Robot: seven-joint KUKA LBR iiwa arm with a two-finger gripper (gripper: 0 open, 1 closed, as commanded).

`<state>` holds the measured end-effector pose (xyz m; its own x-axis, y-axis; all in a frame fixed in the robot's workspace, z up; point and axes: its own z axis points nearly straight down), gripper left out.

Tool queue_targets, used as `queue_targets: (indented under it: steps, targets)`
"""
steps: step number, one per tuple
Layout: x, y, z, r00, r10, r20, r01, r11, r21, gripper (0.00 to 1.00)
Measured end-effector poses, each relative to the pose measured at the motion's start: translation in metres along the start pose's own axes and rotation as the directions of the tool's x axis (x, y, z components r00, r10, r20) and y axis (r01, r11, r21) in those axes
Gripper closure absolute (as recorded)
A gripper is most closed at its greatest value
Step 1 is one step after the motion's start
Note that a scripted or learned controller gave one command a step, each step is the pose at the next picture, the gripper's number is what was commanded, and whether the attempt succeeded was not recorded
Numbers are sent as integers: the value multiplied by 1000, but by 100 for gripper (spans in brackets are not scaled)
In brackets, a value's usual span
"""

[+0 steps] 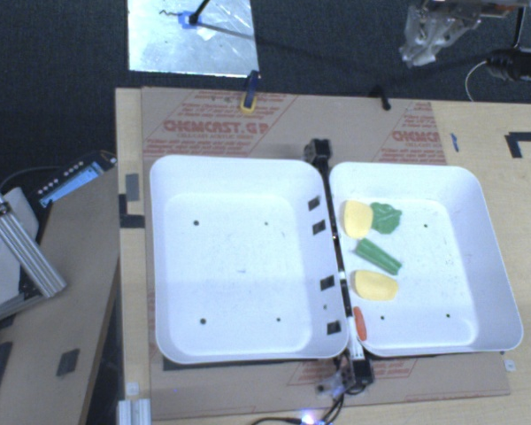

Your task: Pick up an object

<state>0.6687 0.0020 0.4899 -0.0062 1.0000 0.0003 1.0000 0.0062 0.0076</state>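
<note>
The gripper (429, 38) hangs at the top right of the camera view, well beyond the far edge of the bench and well apart from both bins; it is too blurred and too small to tell what state it is in, and nothing can be seen held in it. The candidates for picking all lie in the right bin (487, 237), crowded toward its left wall: a yellow piece (357, 219) touching a frilly green piece (386, 217), a long green piece (378, 257) lying at a slant just below them, another yellow piece (374, 285) just below that, and a small orange-red piece (360, 323) tight against the wall beside the divider (336, 255). The left bin (239, 264) holds no such objects. Judging from this layout, the pick has not begun and the arm has a long approach to make. The main risk is the crowding: a descent on the upper yellow piece could catch the frilly green one as well, or push both apart without a hold. The orange-red piece looks hardest, since a finger would likely strike the bin wall or the divider clips. The rounded yellow shapes may also squirt out of a closing grasp if it lands off centre.
</note>
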Motion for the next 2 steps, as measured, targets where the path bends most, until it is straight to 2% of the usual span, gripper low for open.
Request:
queue_targets:
  steps: [1,2]
  targets:
    - [1,-12,-49,1000,1,0,-1,1000,0,100]
    - [-114,-20,21,1000,15,4,-15,1000,11,100]
